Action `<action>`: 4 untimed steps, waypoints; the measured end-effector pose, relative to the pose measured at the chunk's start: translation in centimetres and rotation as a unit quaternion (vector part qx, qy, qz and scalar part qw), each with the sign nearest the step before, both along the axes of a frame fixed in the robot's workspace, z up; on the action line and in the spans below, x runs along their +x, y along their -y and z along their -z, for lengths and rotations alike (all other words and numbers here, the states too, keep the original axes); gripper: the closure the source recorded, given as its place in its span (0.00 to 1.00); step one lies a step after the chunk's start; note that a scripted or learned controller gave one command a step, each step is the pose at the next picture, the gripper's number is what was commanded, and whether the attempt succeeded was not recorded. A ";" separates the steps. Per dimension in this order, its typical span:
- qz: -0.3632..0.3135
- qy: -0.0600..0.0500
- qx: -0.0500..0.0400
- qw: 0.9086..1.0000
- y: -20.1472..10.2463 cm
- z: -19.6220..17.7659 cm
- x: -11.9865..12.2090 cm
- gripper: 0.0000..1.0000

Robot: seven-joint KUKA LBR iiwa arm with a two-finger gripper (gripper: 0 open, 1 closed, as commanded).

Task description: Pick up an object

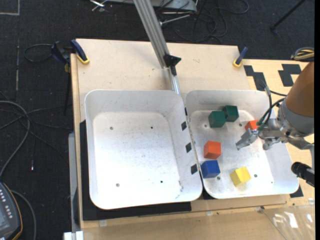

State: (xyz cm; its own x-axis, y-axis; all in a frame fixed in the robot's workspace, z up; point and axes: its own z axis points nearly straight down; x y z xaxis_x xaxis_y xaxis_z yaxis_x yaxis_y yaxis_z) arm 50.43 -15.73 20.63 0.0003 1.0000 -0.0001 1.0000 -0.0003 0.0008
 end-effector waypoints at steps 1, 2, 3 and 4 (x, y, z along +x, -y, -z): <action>-0.002 0.005 -0.002 1.000 0.5 -13.9 5.1 0.00; -0.003 -0.003 0.001 1.000 -2.2 -0.7 12.7 0.00; -0.001 0.013 -0.003 1.000 -3.3 8.2 16.1 0.00; -0.002 0.011 -0.003 1.000 -3.9 8.9 15.2 0.00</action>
